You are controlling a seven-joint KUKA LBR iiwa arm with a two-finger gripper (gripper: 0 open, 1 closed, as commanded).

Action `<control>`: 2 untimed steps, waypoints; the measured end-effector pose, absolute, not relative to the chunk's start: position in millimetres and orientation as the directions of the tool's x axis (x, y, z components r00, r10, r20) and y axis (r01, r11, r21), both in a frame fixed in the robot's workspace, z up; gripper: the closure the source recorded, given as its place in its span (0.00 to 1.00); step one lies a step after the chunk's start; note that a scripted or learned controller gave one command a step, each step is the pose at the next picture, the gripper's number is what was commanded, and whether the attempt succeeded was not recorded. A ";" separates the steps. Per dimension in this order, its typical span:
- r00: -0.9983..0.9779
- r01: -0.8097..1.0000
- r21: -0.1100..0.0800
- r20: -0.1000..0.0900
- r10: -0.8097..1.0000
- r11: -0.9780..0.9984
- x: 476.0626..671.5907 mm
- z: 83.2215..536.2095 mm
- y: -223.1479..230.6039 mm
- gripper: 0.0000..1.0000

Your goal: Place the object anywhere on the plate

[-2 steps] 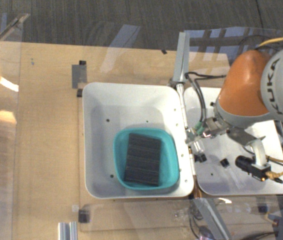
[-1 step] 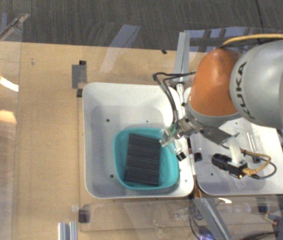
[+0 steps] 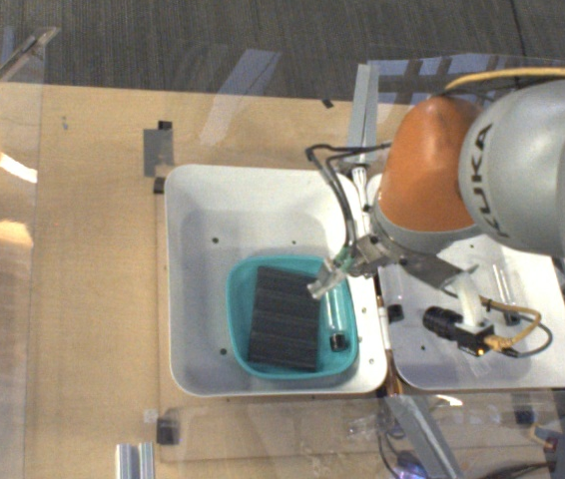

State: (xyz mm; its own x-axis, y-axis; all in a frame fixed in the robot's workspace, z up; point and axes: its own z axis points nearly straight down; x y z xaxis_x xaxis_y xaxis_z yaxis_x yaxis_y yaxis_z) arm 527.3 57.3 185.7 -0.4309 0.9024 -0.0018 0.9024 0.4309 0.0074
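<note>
Bench (image 3: 73, 267), two white bins side by side. Arm (image 3: 532, 168) comes in from view's right, orange band (image 3: 422, 183) sitting above the divide btwn bins. Gripper (image 3: 324, 283) is low over left bin (image 3: 178, 297), at upper-right rim of teal plate (image 3: 235, 307). Grip state: can't tell, released or clenched, since the wrist hides most of it and the tip is small and pale against the bin. Nothing clearly seen held. Plate lies in lower-right part of left bin, near the wall shared w/ right bin (image 3: 562, 367). Task obj., a black ribbed block (image 3: 284, 317), lies flat on the plate, roughly centred, long side running top to bottom of view, ribs running the same way. It fills much of the plate's floor, teal showing all round. Just right of block, also on plate along its right edge, is a slender clear tube (image 3: 336, 315) w/ dark lower end. Its upper end is right at gripper tip; touching or just apart, can't say. Block and gripper apart.
</note>
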 end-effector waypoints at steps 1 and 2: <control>-0.418 0.909 0.009 -0.003 0.909 0.418 529.7 225.3 18.3 0.00; -0.442 0.897 0.010 -0.005 0.897 0.442 602.1 269.6 -7.1 0.00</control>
State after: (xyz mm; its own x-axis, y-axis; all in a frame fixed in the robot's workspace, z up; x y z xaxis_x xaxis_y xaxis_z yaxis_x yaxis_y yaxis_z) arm 602.1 -7.1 269.6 -0.4420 0.8970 -0.0052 0.8970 0.4420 0.0102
